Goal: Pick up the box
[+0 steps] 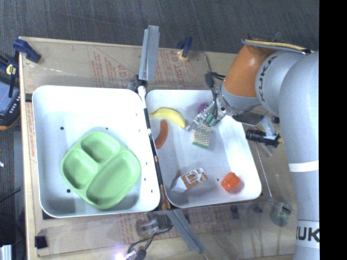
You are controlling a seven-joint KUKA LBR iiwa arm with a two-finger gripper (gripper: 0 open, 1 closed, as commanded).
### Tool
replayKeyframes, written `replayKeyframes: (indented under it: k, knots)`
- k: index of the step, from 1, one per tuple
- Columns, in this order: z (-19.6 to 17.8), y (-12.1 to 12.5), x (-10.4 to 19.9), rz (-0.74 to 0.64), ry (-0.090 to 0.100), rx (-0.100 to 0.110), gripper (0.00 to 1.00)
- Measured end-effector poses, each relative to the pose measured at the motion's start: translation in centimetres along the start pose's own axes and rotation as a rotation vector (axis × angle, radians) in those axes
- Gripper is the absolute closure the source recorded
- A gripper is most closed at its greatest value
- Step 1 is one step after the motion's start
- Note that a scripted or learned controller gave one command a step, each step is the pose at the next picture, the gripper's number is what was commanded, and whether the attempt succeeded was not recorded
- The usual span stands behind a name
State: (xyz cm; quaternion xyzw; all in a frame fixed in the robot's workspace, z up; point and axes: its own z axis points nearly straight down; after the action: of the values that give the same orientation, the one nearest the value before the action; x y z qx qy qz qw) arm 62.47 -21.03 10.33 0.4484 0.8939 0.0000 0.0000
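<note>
Nearest us along the right bin's [250, 161] front edge lie the box [193, 177], brown and white, tipped on its side, and an orange-red object [230, 182] toward the front right corner. We see the gripper [209, 118] near the bin's back edge, above a speckled sponge-like piece [201, 137] and well apart from the box; we cannot tell its opening. A banana [169, 115] and sausage [161, 134] hug the left wall, while the green divided plate [101, 168] fills the left bin [49, 107], so we judge the box unobstructed for a descent.
</note>
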Motion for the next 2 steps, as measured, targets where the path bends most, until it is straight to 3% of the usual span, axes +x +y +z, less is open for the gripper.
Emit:
replayKeyframes:
  k: [1, 2]
  knots:
    - [-18.33, -1.25, 1.06, -0.185, -0.003, 0.000, 1.00]
    - [-18.31, -1.26, 1.05, -0.184, -0.002, 0.000, 0.00]
